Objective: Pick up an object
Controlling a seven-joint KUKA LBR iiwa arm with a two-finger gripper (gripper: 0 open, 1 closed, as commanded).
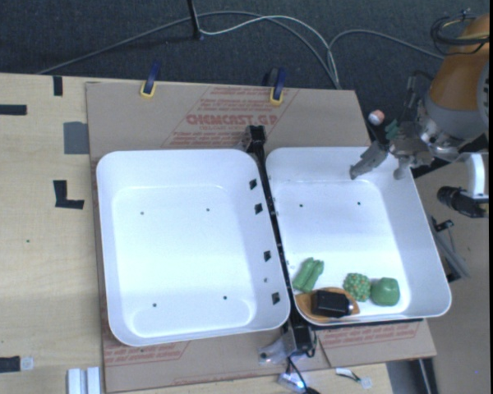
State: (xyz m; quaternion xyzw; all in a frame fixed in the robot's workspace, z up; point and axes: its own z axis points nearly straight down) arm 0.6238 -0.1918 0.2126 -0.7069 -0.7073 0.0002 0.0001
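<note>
Several small objects lie along the near edge of the right bin (pixel 411 220): a long green piece (pixel 308 274), a bumpy green ball (pixel 357 285), a smooth green lump (pixel 385 291), and a black block (pixel 332 304) resting on a flat orange piece (pixel 309 306). My gripper (pixel 377 171) hangs over the far right corner of that bin, well away from the objects. It stands open with nothing between its fingers (pixel 363 167).
The left bin (pixel 115 220) sits beside the right one, with a black divider strip (pixel 267 228) between them. Both rest on a cardboard sheet (pixel 222 113) held by clamps. Cables run across the dark floor behind.
</note>
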